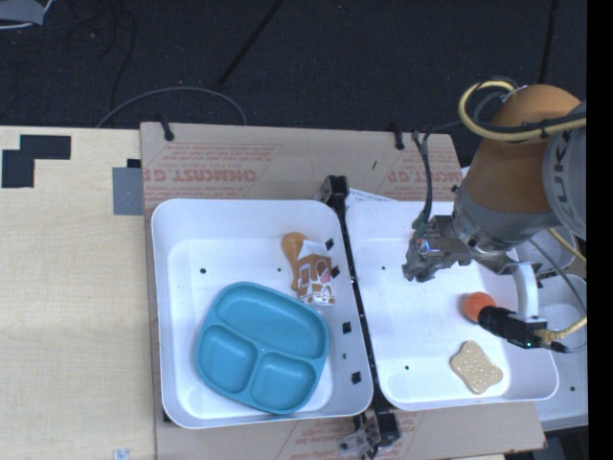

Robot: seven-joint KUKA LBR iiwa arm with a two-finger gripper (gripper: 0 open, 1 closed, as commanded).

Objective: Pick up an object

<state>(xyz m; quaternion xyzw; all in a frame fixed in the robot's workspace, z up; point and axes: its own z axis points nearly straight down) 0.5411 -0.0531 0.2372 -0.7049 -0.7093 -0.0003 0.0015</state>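
Note:
My gripper [419, 264] hangs over the upper middle of the right bin [402, 353], below the grey arm and its orange band. Its dark fingers point down toward bare bin floor, with no object seen between them. An orange ball [476, 306] lies to the gripper's lower right, beside a black cable end. A tan toast-shaped piece [476, 366] rests near the right bin's front. In the left bin [177, 257] sit a blue divided plate [261, 347], a brown drumstick-like piece [292, 247] and a small patterned packet [314, 281].
A black divider [351, 305] runs between the two bins. Cardboard [287, 166] lies under the bins on the wooden bench. Cables loop from the arm at the right, over the right bin's edge.

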